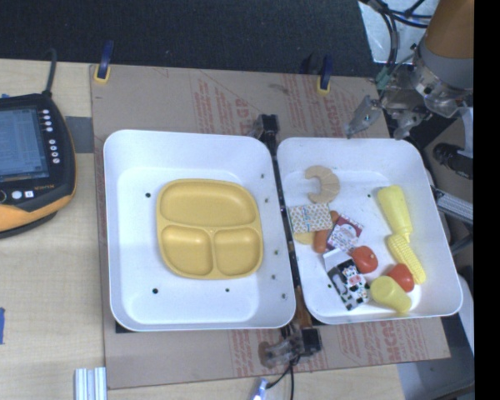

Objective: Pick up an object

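- My tool (382, 111) hangs at the upper right of the frame, above the far rim of the right shallow white bin (425, 177); I cannot tell its state.
- Nothing is picked yet: the tan wooden crescent (322, 182), yellow plastic corn cobs (395, 208) and red toys lie in that bin.
- The yellow divided plastic tray (209, 227) sits in the left bin.
- Descent, grasp and lift all remain.

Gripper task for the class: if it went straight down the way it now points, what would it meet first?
Probably the top rim of the right bin, or the cardboard just behind it. The gripper hangs near that far edge, away from the toys; depth is unclear from one view.
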